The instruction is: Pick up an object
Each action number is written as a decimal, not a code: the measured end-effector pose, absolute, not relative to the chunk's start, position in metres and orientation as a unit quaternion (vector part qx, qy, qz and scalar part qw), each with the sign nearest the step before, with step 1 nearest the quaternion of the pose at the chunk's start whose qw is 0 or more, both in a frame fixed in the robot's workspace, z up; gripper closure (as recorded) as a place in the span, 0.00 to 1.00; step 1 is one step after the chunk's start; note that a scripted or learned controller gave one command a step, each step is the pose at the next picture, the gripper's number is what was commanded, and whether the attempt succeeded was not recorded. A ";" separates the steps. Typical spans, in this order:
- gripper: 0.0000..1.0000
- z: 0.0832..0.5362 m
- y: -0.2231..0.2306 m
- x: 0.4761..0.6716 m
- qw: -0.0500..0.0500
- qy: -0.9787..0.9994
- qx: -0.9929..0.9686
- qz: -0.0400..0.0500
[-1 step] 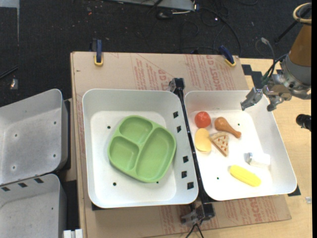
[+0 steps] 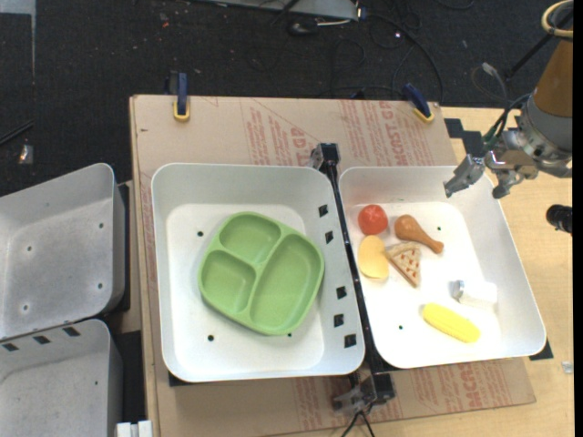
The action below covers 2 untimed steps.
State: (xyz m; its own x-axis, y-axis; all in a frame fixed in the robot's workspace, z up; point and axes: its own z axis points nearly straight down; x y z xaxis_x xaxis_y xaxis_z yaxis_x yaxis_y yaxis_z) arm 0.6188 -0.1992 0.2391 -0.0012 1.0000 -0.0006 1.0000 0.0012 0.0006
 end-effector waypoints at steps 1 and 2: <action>0.00 0.175 -0.197 0.618 -0.002 0.707 0.707 -0.002; 0.00 0.131 -0.194 0.619 -0.001 0.708 0.707 -0.001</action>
